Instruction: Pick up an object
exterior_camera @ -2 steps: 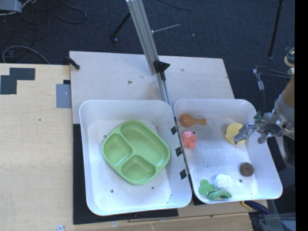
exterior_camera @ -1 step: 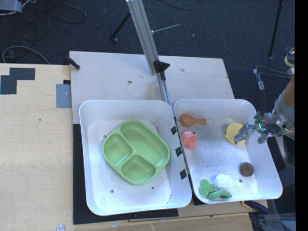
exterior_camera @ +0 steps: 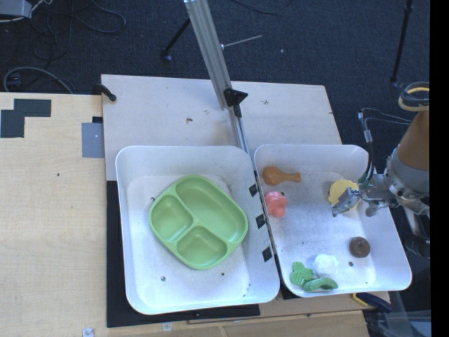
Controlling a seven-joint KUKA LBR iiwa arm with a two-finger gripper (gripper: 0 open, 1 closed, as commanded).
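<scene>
From the camera above, the tabletop [exterior_camera: 175, 111] carries two white bins side by side. The left bin [exterior_camera: 133, 188] has a green tray [exterior_camera: 198, 221] lying in it, with three hollows in the tray.

The right bin [exterior_camera: 393, 272] holds the small things. A yellow toy [exterior_camera: 342, 188] lies near the bin's right edge, and the pincer [exterior_camera: 349, 203] is right at it — touching or just beside, too small to tell which. I cannot tell if the pincer is apart or together, and I cannot see the toy clamped in it.

An orange toy [exterior_camera: 280, 177] shaped like a drumstick lies near the top left corner of the right bin. A pink toy [exterior_camera: 276, 203] sits just below it, by the left wall. A little brown round thing [exterior_camera: 360, 246] is near the right wall, lower down. A green toy [exterior_camera: 311, 278] and a white lump [exterior_camera: 325, 262] lie close together by the bottom edge.

The yellow toy looks small and light — likely plastic or rubber, so it may be a bit slippery. I think the best hold is across its middle, where it is thickest. It sits close to the wall, so the pincer has little room on that side.
</scene>
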